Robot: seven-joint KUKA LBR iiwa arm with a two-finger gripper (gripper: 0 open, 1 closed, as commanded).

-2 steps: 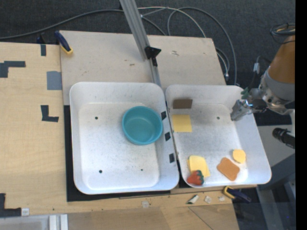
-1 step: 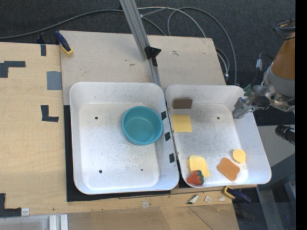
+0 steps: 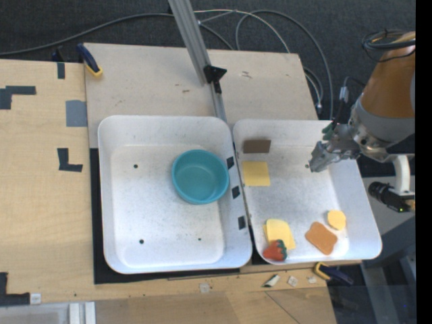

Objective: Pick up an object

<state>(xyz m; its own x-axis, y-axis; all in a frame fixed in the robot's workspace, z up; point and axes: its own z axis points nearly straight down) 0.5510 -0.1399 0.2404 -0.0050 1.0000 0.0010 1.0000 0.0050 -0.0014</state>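
Wooden bench (image 3: 40,201) bears two white bins (image 3: 115,201), cables (image 3: 270,25) behind; gripper (image 3: 318,163) blurred, its grasp state indeterminate.

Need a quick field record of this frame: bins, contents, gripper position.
left bin: teal bowl, upright, near the bin's right side
right bin: brown block at far left; pale yellow square just in front of it; yellow piece with a red piece touching its near edge; orange piece; small yellow-orange piece
gripper: over the right bin's far right part, apart from every item
held: nothing seen between the fingers
task state: no object picked yet
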